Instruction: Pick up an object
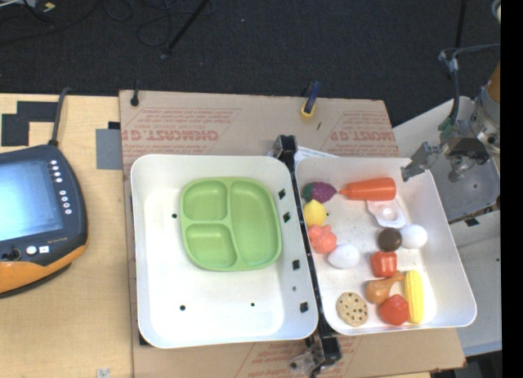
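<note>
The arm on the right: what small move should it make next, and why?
Probably swing in over the right bin toward the carrot. The gripper hangs outside the bin's far right corner, and the carrot lies nearest it with some bare floor around.

the cardboard sheet (pixel 245 123) under the two bins carries red printing. on its far strip, well to the side of the gripper (pixel 458 152), a logo stands upside down and reads "chemcast", with a smaller line beneath it too small to make out. the same red logo shows again nearer the gripper, partly cut off by the bin edge. more red print runs along the sheet's near edge, too small to read.
</note>
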Motion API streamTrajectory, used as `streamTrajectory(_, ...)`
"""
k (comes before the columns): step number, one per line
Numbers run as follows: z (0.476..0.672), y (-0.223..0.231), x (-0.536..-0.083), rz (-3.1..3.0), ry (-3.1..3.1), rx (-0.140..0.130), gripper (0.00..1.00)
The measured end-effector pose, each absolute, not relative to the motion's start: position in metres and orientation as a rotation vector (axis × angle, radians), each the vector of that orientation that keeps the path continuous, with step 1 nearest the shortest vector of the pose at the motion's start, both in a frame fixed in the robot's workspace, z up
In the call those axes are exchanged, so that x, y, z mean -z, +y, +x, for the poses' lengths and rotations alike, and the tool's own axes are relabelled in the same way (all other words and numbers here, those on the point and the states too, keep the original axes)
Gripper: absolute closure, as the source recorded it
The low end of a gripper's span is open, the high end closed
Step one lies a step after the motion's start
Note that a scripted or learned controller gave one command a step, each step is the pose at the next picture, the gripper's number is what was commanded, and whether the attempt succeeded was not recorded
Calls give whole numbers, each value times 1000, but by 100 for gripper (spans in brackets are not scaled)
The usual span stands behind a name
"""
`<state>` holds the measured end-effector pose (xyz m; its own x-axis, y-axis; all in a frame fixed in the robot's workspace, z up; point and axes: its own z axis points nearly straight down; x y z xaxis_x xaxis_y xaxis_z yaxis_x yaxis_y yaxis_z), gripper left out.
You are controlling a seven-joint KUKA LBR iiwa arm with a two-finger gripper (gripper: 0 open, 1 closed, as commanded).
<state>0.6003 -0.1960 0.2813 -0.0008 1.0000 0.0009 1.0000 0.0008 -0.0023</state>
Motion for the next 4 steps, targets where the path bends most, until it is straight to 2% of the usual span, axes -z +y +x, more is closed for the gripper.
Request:
streamTrajectory(1,594,-195,-236,-2216,-2222,-4,0)
streamTrajectory(2,596,-200,-190,-2215,-2220,-5,0)
streamTrajectory(3,585,-196,-133,-2214,-2219,-5,0)
streamTrajectory(4,586,-193,-85,-2216,-2221,-4,0)
